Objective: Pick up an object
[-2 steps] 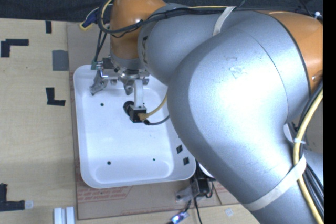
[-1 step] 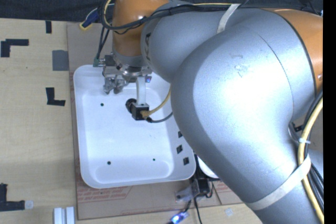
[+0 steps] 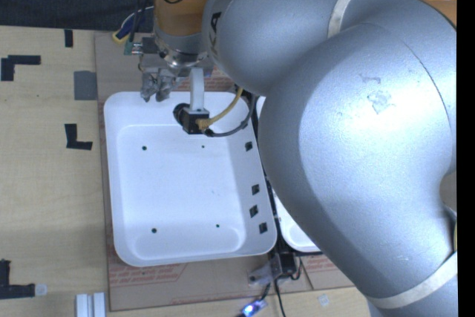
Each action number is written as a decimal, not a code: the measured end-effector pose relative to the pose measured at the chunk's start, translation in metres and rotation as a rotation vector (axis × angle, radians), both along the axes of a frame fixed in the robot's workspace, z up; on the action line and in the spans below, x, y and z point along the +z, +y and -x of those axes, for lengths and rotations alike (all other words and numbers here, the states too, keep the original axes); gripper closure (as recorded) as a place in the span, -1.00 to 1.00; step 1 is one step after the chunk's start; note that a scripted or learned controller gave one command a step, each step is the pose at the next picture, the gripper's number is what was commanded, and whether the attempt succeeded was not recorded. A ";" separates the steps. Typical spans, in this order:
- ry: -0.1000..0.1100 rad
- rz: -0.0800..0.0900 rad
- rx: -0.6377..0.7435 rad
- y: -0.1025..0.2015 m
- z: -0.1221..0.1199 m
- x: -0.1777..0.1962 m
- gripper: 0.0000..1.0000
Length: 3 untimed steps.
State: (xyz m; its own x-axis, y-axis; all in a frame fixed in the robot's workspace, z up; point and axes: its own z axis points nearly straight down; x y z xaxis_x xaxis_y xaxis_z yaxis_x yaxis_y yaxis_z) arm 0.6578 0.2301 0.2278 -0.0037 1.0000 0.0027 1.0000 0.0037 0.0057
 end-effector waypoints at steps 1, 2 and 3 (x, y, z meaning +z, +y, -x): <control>-0.010 -0.003 0.000 0.004 -0.006 0.153 1.00; -0.012 -0.003 0.001 0.004 -0.003 0.305 1.00; 0.009 0.002 0.001 0.004 0.068 0.308 1.00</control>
